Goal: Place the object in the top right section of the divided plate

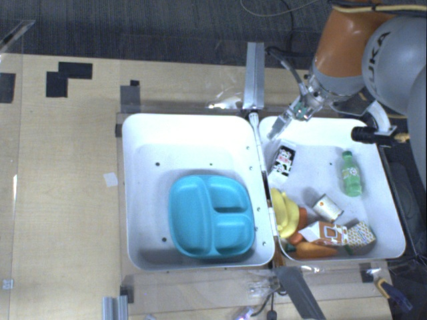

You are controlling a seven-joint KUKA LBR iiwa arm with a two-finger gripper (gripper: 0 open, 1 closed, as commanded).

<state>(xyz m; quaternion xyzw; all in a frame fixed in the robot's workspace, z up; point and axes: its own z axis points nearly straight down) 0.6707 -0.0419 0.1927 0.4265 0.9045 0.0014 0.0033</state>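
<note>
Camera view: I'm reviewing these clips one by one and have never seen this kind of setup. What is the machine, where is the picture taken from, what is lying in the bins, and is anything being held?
One camera fixed above the bench looks down at a slant. The grey machine with the orange band, entering from the right, is a robot arm; its gripper hangs over the back left corner of the right bin. I see nothing between its fingers.

The left bin holds a blue divided plate, with no objects in it.

The right bin holds loose items: a small black-and-white card, a green bottle, a small can, a banana, something that looks like a carrot, and a few small packets near the front.

The job is to put one item into the plate's top right section; none has been moved there yet.
</note>
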